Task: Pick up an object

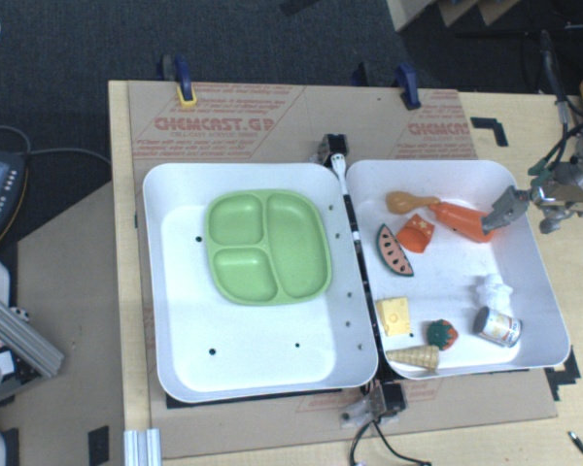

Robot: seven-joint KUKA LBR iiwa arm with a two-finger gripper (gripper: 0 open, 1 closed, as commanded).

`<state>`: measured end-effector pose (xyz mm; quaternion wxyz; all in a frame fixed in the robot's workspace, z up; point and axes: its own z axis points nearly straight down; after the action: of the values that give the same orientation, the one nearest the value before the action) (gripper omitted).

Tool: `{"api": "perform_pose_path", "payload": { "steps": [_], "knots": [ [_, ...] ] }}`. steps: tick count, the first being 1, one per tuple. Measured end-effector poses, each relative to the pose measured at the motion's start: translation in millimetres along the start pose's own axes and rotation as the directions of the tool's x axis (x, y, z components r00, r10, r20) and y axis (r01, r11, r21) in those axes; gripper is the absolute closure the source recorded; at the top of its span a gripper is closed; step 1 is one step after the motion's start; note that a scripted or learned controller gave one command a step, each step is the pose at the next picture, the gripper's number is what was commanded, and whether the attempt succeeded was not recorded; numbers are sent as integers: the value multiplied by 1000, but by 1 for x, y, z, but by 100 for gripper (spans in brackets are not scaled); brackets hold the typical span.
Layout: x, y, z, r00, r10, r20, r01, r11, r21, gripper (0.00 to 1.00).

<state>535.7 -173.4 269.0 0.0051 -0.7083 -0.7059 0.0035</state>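
The right bin (pixel 534 260) holds several toy items. An orange carrot (pixel 459 218) lies at the back beside a tan piece (pixel 408 202). An orange-red wedge (pixel 418 233) and a watermelon slice (pixel 394 250) sit further left. Toward the front are a yellow cheese block (pixel 394 316), a strawberry (pixel 442 333), an ice cream cone (pixel 413 357), a small can (pixel 497 328) and a white crumpled item (pixel 491 287). My gripper (pixel 527 216) hangs over the bin's right rim, open, with one grey finger (pixel 510 206) just right of the carrot's tip. Nothing is between the fingers.
The left bin (pixel 175 309) holds a green divided plate (pixel 269 248). A black divider clip (pixel 335 149) sits between the bins at the back. Blue clamps (pixel 405 83) hold the cardboard base. A dark device (pixel 0 192) stands off the bench at left.
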Motion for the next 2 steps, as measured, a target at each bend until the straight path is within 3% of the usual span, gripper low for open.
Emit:
{"api": "perform_pose_path", "payload": {
  "steps": [1, 2],
  "knots": [
    [0, 2, -7, 1000, -3, 3, 3, 1000, -13, 0],
    [2, 0, 56, 1000, -3, 0, 3, 1000, -6, 0]
  ]
}}
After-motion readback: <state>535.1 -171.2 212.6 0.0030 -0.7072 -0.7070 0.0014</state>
